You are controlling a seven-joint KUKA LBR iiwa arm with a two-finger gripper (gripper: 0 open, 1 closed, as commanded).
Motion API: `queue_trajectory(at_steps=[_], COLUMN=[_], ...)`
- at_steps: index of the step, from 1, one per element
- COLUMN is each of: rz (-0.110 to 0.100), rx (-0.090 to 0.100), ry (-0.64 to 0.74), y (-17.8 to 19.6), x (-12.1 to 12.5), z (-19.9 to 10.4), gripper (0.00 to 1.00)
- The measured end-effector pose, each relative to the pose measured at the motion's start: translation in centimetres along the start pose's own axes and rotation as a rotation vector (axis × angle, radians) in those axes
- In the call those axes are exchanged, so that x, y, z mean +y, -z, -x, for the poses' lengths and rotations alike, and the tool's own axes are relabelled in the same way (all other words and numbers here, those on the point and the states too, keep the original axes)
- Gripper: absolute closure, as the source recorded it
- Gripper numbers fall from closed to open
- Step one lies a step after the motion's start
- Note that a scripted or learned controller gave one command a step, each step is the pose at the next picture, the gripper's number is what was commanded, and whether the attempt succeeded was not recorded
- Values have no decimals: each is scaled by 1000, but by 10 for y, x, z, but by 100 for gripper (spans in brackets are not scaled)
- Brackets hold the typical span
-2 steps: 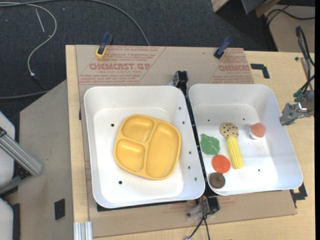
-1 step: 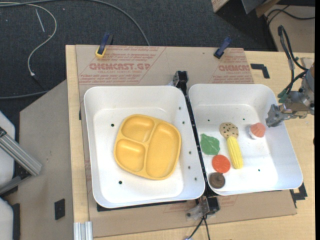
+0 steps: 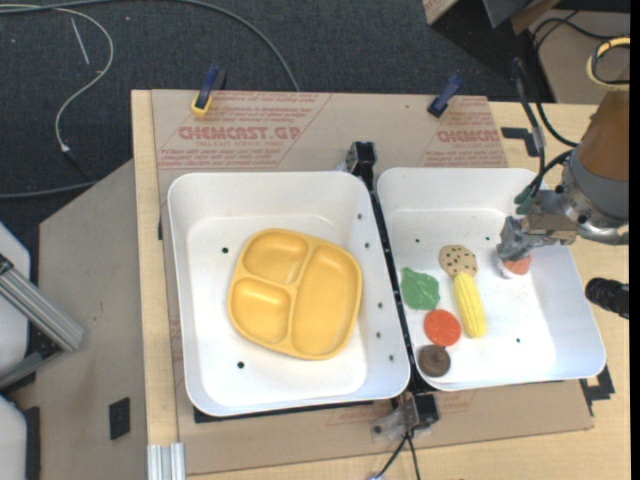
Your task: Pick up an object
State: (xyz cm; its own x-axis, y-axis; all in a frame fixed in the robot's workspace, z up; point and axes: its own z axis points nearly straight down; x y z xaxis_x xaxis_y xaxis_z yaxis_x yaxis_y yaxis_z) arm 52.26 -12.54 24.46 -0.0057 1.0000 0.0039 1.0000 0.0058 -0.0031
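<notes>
One camera sits high above the bench point(image 3: 300, 118), looking down at a slant, far enough back to take in both white bins: the left bin point(image 3: 190, 268) and the right bin point(image 3: 560, 338), side by side. The arm point(image 3: 605, 158) comes in from the right edge, and dark floor point(image 3: 90, 88) shows along the top and left.

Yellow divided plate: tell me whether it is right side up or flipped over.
Right side up. The yellow divided plate lies flat in the left bin, and its three compartments face the camera as open hollows with raised ridges between them.
</notes>
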Motion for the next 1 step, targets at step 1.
queue_trajectory(at_steps=[1], rz=[1], rx=[0], ry=[-2], y=[7], x=[-1], z=[-54], gripper=[100])
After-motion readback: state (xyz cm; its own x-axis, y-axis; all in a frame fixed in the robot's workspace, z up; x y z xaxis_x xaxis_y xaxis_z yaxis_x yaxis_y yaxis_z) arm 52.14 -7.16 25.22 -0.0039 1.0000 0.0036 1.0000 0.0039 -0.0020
